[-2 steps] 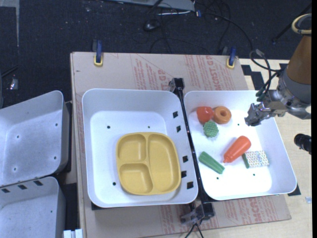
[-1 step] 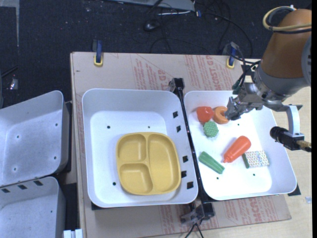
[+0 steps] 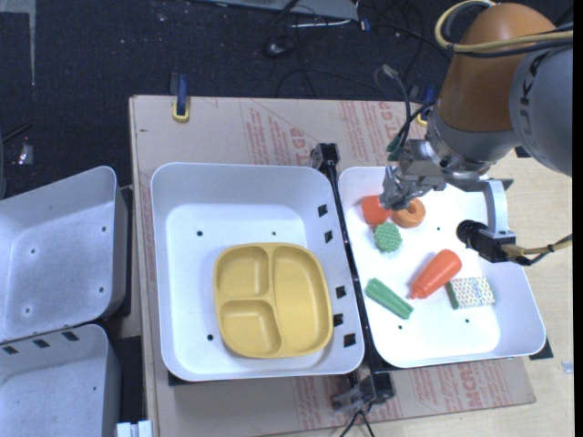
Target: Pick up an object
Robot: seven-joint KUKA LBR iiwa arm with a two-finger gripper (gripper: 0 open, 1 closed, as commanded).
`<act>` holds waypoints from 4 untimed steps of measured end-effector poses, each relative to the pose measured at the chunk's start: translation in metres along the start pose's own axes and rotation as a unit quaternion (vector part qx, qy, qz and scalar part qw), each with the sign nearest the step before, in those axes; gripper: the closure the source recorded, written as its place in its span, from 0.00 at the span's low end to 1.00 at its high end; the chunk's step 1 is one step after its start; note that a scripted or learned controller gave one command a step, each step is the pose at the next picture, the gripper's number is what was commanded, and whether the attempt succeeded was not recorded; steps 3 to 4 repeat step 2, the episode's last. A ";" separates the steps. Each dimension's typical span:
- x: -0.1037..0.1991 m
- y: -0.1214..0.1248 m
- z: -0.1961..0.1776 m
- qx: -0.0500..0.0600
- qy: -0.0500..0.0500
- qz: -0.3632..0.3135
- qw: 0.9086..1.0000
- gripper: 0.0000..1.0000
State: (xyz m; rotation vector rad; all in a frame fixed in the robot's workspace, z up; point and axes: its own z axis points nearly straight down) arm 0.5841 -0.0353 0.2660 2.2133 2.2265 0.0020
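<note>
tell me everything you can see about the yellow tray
The yellow tray is a rounded-corner rectangle that looks like moulded plastic, matte and pale yellow. Raised ridges split it into three compartments: two in the half farther from the camera, one wide one in the nearer half. All three hold nothing. It lies flat, open side up, slightly skewed, on the floor of the left bin, towards that bin's near right corner. The bin floor is all that touches it.

bins [image 3: 173, 189]: 2 | yellow tray [image 3: 271, 300]: 1 | toy foods [image 3: 435, 273]: 6
</note>
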 end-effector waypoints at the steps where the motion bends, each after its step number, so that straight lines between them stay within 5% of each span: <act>1: 0.045 0.012 0.015 0.001 0.000 0.000 1.000 1.00; 2: 0.092 0.028 0.023 0.000 0.000 0.000 1.000 1.00; 4: 0.092 0.028 0.023 0.000 0.000 0.000 1.000 1.00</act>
